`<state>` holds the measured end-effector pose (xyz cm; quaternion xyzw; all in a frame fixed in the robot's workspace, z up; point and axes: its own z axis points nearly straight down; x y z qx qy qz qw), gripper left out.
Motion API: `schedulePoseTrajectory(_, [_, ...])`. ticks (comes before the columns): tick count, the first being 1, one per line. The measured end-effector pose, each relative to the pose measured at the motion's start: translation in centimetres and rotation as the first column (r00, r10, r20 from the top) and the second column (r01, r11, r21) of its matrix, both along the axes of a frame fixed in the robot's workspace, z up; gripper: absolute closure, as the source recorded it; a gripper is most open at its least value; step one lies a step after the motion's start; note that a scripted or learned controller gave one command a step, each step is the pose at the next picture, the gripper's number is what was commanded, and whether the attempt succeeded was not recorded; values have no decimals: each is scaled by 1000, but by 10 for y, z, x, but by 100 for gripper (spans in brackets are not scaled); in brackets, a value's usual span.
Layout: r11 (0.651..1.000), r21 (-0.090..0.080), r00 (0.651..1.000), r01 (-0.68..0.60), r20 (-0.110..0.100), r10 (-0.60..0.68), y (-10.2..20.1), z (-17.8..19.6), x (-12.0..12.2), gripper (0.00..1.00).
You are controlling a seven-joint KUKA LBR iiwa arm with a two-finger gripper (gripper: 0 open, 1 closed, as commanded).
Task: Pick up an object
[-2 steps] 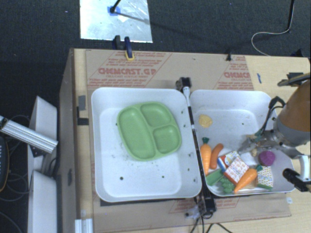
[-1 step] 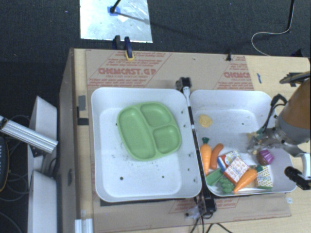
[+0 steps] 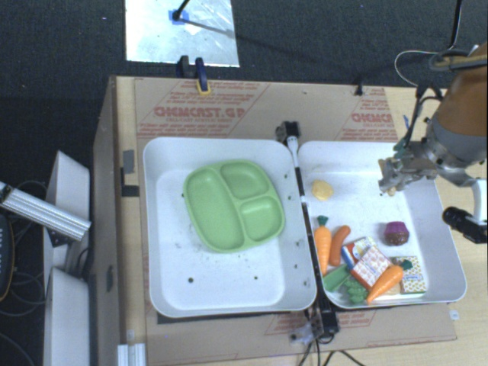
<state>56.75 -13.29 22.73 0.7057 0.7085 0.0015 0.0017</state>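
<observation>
Risk: the toys in the right bin's near corner lie packed and touching, so a grab there could slip or snag two at once.
Right bin (image 3: 450, 280): near end holds two toy carrots (image 3: 323, 246), a green piece (image 3: 338, 279) and small cartons (image 3: 371, 261); a purple toy (image 3: 396, 233) sits apart; a yellow lemon-like toy (image 3: 322, 190) lies farther.
Left bin (image 3: 164, 227): holds a green divided plate (image 3: 232, 204).
Gripper (image 3: 390, 180): above the right bin's far end, holding nothing visible; I cannot tell how the fingers are set.
</observation>
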Motion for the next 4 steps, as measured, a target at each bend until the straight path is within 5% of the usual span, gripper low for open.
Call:
schedulePoseTrajectory(1, [1000, 0, 1000, 1, -2, -1, 0, -1, -1, 0])
schedulePoseTrajectory(2, [1000, 1, 1000, 3, -6, -3, -19, -119, 18, 0])
schedulePoseTrajectory(3, [1000, 0, 1000, 0, -3, 0, 1, -143, 79, 0])
schedulePoseTrajectory(4, [1000, 0, 1000, -2, -1, 2, 29, -142, 102, 0])
